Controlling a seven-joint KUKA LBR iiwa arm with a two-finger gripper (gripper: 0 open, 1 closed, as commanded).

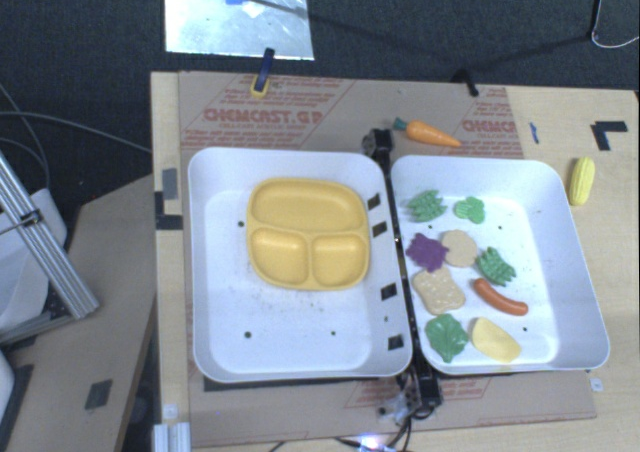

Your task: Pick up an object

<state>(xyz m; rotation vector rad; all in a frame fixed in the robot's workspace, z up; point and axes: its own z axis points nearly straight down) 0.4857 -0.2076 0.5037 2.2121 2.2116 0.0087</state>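
A tangle of wires [412, 402] sits at the near edge of the table [330, 100], at the seam where the two white bins meet. Whether the end effector is apart or together cannot be told.

The right bin [585, 275] holds the toy food to be picked. Closest to its near rim are a yellow wedge [495, 339] and a green leafy piece [446, 336], just beside each other. Behind them lie a tan cracker [438, 290] and a red sausage [499, 297], then a green sprig [494, 265], a purple piece [427, 251] touching a tan round piece [460, 247], and two more green pieces [426, 205] [468, 208] near the far rim. The pieces crowd the left and middle; bare floor runs along the bin's right wall and far right corner.

The left bin [215, 280] holds a yellow divided plate [307, 233] set toward its far side, with open white floor in front.

On the table outside the bins, a carrot [426, 132] lies just beyond the seam and a yellow corn cob [581, 181] lies beside the right bin's far right corner.
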